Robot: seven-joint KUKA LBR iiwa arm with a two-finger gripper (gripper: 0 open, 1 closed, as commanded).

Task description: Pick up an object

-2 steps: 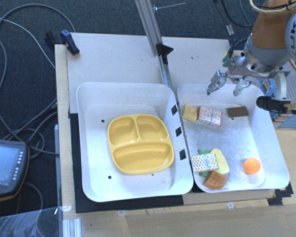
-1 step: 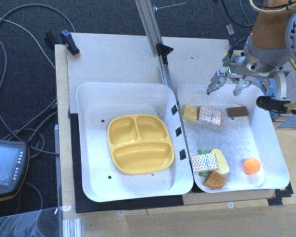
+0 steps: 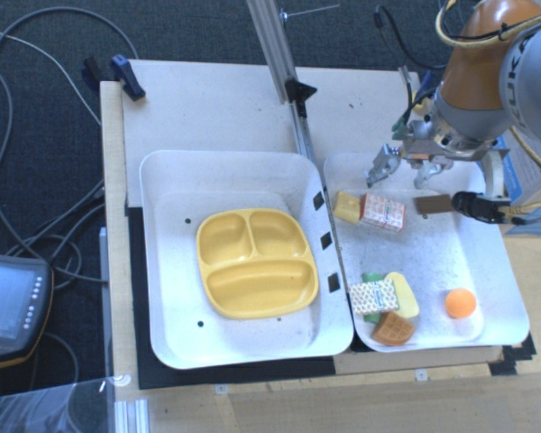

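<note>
Hovering my gripper [image 3: 403, 165], fingers spread and holding nothing, over right bin's [image 3: 496, 282] far edge | target: small box [image 3: 382, 212] just below, near left wall | probably light, stiff; pinch across short sides

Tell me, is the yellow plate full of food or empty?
Empty. The yellow plate in the left bin shows bare yellow in all three compartments. The toy food, like the orange ball, lies in the right bin.

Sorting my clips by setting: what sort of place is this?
Most likely a robot lab test bench: a robot arm over two white bins, toy food such as an orange ball, and loose cables on dark carpet.
</note>
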